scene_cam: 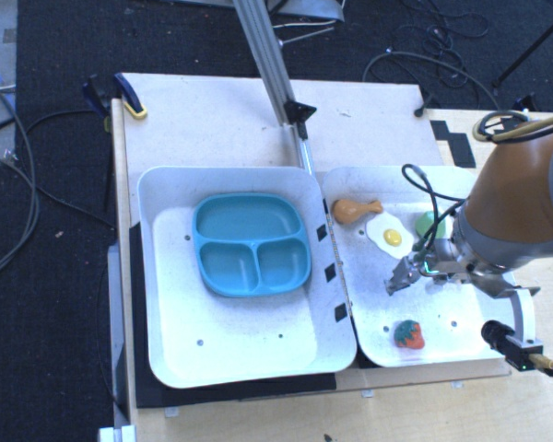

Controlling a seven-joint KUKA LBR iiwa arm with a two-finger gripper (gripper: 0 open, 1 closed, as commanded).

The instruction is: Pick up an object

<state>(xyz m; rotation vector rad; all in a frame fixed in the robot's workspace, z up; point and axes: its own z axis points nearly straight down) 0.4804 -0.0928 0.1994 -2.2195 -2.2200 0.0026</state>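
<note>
A pale tabletop carries two shallow white bins side by side, seen from above at a slant. The left bin holds a blue divided tray with three compartments, lying flat near the bin's centre. The right bin sits touching it along a shared edge at 3 o'clock.

The grey arm, its orange band near the frame's 3 o'clock edge, reaches over the right bin, with a black cable looping above its wrist. The end effector hangs low over the middle of that bin, pointing toward 9 o'clock; whether its fingers are apart or together cannot be told at this angle, and nothing is visibly caught between them.

Loose toy foods lie around it. A fried egg rests just at 12 o'clock of the tip. A brown drumstick lies at 10 o'clock of the egg, near the bin's divider. A green piece sits partly hidden behind the wrist. A red strawberry with a green top lies apart at 6 o'clock of the tip.
</note>
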